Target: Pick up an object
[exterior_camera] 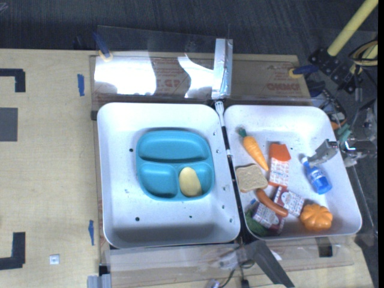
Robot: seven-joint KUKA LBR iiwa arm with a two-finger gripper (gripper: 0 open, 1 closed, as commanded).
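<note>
The right bin (288,114) holds several toy items: a carrot (254,150), a slice of bread (251,177), an orange carton (279,163), a red sausage (271,201), printed packets (292,201), a blue bottle (317,178) and an orange pumpkin (316,216). My gripper (324,151) reaches in from the right edge and hangs just above the top end of the blue bottle. I see nothing held in it. The arm's wrist behind it is partly cut off at the right.
The left bin (114,137) holds a blue divided plate (171,149) with a yellow egg-shaped item (190,182) in its lower right compartment. A clear panel (156,71) stands behind the bins. A yellow pole (357,18) and cables lie at the top right.
</note>
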